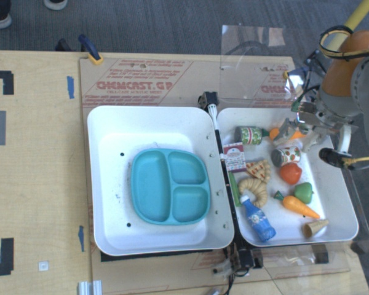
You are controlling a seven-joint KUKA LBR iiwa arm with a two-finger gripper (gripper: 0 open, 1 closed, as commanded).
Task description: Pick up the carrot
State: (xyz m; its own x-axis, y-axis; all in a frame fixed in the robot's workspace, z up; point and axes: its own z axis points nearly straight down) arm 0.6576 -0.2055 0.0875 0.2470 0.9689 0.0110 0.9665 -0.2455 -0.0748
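The carrot [300,206] is orange with a small green top and lies flat in the front right part of the right bin [344,189], pointing to the right. My gripper [294,130] hangs over the back of that same bin, well behind the carrot, with a red tomato [290,173] and a green pepper [304,192] between them. The wrist and its cables cover the fingertips.
The right bin also holds a green can [251,135], a small white can [286,157], a red carton [234,158], a waffle [258,169], a croissant [253,188], a blue bottle [259,220] and a cone [315,227]. A teal divided plate [170,185] lies in the left bin [104,140].
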